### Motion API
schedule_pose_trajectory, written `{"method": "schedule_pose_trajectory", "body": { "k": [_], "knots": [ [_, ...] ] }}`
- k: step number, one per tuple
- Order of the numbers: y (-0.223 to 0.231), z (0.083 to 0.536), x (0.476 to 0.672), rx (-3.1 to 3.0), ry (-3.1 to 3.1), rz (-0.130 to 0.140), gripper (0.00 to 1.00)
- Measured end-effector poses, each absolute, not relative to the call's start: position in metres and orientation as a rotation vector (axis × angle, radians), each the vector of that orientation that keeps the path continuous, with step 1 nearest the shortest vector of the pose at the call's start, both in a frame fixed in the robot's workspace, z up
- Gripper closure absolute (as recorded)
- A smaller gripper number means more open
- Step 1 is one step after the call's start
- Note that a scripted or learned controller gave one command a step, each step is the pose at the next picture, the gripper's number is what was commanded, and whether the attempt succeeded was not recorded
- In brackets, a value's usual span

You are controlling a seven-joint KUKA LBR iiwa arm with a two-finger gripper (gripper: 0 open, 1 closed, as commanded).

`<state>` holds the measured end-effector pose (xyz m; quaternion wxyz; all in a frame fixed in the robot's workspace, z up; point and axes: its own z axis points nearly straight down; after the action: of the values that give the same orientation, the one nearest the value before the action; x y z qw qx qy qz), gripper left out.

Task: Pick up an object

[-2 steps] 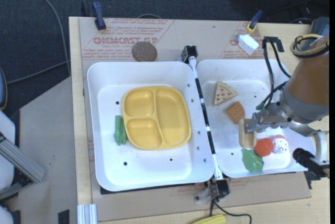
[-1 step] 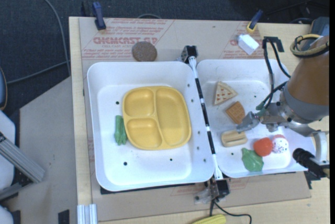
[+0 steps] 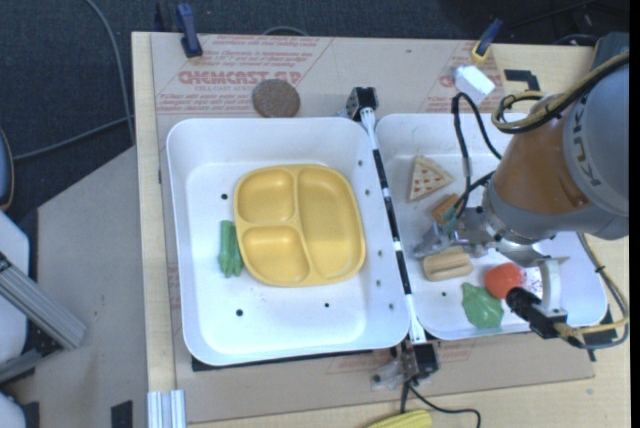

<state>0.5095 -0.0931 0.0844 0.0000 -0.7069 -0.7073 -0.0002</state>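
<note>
The jaws (image 3: 447, 238) sit low in the right bin (image 3: 590, 301), at the left end of the grey arm (image 3: 560, 176), just above a tan bread-like block (image 3: 446, 264); whether they are spread or pressed together I cannot tell, since the metal there is a blur under the wrist. The block lies on the bin floor just below them, and I cannot see it pinched. Just above the jaws lies a small brown piece (image 3: 445, 209), and above that a pizza slice (image 3: 428, 179), a tan wedge with red dots, flat on the bin floor. To the right of the block, partly under the arm, is a red tomato-like ball (image 3: 505, 277), and below it a green leafy piece (image 3: 482, 306) close to the bin's lower edge. The orange band (image 3: 535, 171) of the arm bulks over the middle of this bin, with black cables looping over it. Across the divider, the left bin (image 3: 200, 316) holds a yellow plate (image 3: 298, 223) with three compartments, lying flat near the centre, and a green pod (image 3: 230, 249) just beside the plate's left edge. Both bins rest on a tan worktop (image 3: 160, 216); on it, above the left bin, lies a brown disc (image 3: 275, 99), and a blue clamp (image 3: 187, 29) grips the far left corner.
</note>
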Motion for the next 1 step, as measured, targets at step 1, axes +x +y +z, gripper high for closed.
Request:
{"method": "schedule_pose_trajectory", "body": {
  "k": [1],
  "knots": [
    [-0.1053, 0.0845, 0.5346, -2.222, -2.223, 0.0, 0.0]
  ]
}}
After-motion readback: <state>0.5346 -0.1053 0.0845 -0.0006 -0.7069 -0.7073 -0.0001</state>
